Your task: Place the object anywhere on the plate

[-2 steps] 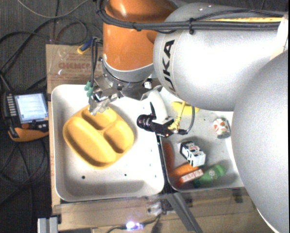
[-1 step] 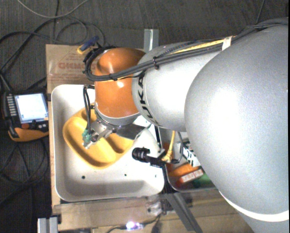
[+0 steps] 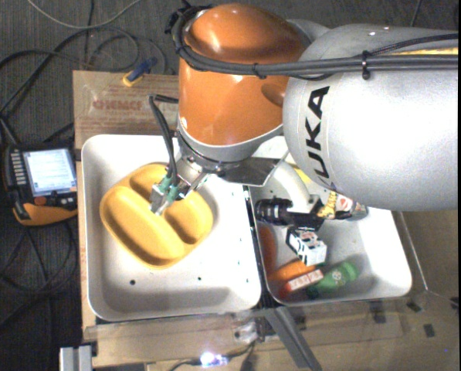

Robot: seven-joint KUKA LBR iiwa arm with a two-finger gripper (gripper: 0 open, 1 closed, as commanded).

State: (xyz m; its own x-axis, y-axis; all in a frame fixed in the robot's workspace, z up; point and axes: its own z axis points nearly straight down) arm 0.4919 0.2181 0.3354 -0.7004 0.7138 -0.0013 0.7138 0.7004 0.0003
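1. The arm [image 3: 369,114] reaches in over both bins, and its bulk hides much of the right bin [image 3: 388,273]. Risk: a sweep at low height could foul the wall between the bins or knock the contents.
2. The left bin [image 3: 215,284] holds the plate [image 3: 133,226], a yellow divided dish lying at a slant towards the bin's left side. Risk: the dish is light and unfixed, so a downward press or a sideways drag could slide or tip it.
3. In the right bin lie a green bottle [image 3: 334,275], an orange item [image 3: 292,271] and other small things, packed close together. Judgement: if the task's object is among them, it is well apart from the plate and nothing has been delivered.
4. The gripper [image 3: 165,199] hangs over the plate's middle ridge, close to or touching its surface. Whether the jaws are released or clenched cannot be told, and no object can be made out between them.
5. Main risk: release over the ridge. An object dropped there could roll off the rim into the bin, and an empty gripper would place nothing.
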